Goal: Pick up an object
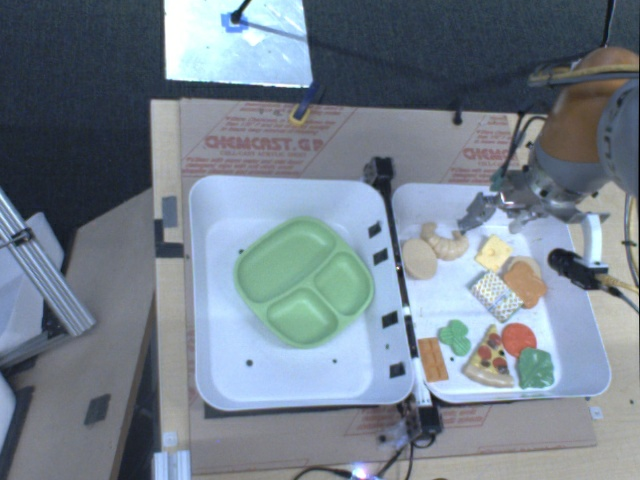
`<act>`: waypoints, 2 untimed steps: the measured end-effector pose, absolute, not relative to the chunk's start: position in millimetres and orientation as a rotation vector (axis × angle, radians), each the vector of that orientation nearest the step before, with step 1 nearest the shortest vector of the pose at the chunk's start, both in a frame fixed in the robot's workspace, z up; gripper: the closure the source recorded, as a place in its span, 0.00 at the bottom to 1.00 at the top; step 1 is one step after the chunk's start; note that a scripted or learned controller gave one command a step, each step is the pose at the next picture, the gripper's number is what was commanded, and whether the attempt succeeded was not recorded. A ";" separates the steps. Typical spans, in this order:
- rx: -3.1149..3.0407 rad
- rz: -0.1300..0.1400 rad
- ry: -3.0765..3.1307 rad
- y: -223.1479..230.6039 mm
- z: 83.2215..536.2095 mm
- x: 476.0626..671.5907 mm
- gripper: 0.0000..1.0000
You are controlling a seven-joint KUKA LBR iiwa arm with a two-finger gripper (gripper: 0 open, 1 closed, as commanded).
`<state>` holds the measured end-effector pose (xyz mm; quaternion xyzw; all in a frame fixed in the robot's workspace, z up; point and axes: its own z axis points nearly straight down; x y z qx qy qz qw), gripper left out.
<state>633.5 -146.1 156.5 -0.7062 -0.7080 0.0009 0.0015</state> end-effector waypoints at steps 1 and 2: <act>-2.223 -0.002 -2.223 -155.3 101.5 634.2 0.00; -2.233 -0.020 -2.240 -156.5 95.6 641.9 0.00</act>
